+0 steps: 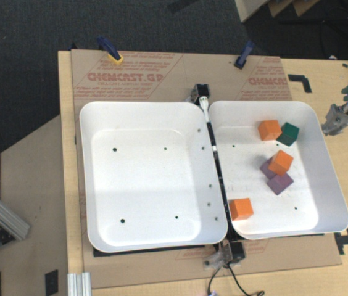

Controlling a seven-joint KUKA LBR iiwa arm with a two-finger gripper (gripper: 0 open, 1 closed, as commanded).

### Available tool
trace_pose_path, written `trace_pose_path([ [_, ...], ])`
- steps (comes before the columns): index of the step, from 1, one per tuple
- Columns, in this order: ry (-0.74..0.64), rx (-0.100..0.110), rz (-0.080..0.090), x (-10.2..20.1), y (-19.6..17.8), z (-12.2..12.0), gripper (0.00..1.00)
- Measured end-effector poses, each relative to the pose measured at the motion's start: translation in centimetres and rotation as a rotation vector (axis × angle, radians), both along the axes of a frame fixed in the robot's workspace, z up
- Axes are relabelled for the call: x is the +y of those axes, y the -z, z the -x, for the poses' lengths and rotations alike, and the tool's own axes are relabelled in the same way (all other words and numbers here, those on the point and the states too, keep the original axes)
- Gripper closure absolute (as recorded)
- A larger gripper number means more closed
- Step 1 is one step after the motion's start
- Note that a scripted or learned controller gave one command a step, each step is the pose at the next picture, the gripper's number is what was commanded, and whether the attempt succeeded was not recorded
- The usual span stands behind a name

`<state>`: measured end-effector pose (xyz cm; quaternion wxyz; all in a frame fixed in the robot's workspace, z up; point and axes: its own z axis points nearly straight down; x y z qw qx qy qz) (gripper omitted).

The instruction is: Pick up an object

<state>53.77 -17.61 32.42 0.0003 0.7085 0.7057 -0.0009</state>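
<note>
Nothing picked yet: blocks (276, 163) all lie in right bin (322, 165); pincer (340, 117) near bin's right rim, grip state unclear

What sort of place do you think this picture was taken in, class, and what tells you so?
Probably a robotics lab or test bench. Two white bins sit on a cardboard sheet clamped at its far edge, coloured blocks lie in the right-hand bin, and metal hardware, probably a gripper, reaches in from the right.
</note>
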Motion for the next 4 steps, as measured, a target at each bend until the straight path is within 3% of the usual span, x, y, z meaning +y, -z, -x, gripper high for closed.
trace_pose_path([
  [1,-0.003,-0.009,0.004,-4.6,-1.4,-5.3,1.0],
  [2,-0.009,-0.023,0.007,-2.7,-19.5,-11.3,1.0],
  [3,-0.002,-0.009,0.003,-4.9,-21.4,-8.2,1.0],
  [4,-0.001,0.0,-0.002,-4.8,-21.2,-2.8,1.0],
])
